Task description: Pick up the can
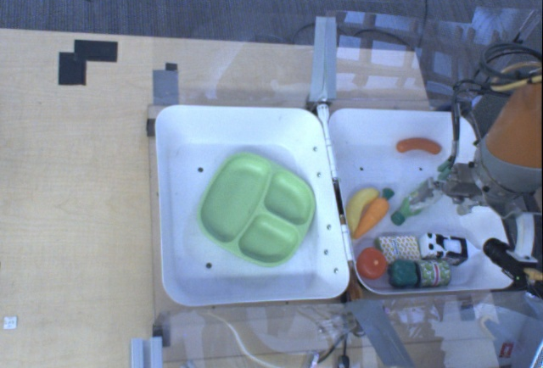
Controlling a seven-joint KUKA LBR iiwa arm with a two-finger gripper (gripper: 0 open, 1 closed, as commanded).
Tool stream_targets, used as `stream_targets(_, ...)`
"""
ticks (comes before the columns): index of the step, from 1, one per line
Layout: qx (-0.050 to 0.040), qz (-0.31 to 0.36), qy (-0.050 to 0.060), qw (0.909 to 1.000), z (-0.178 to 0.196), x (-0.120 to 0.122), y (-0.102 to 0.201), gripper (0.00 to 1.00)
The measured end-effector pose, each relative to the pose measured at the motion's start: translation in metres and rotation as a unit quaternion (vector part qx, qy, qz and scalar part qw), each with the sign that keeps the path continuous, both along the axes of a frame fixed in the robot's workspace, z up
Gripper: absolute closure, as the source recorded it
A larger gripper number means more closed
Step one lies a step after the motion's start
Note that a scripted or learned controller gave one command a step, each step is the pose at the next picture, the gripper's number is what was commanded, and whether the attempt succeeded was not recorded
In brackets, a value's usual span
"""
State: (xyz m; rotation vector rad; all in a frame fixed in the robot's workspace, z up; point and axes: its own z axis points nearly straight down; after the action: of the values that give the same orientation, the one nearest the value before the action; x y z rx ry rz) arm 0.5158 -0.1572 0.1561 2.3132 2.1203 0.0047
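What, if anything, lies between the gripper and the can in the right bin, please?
Nothing visible lies directly between them. The gripper hangs over the right bin, and the can lies on its side near the front wall. The black-and-white toy and patterned block crowd its far side, the tomato its left.

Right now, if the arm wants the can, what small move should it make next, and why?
Probably slide toward the near edge of the right bin. The claw sits mid-bin, beside the green toy, while the can lies on its side along the near wall, packed between a dark green piece and a black-and-white toy. It isn't over the can yet.
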Motion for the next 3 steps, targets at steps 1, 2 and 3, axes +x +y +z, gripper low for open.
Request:
stream_targets(1,-0.0001,-0.052,0.0,0.9986,0.061,0.029,-0.008,0.0)
stream_targets(2,-0.0012,0.017,-0.003,0.9999,-0.067,0.065,-0.022,0.0)
stream_targets(3,-0.0012,0.018,-0.006,0.9998,-0.055,0.067,-0.021,1.0)
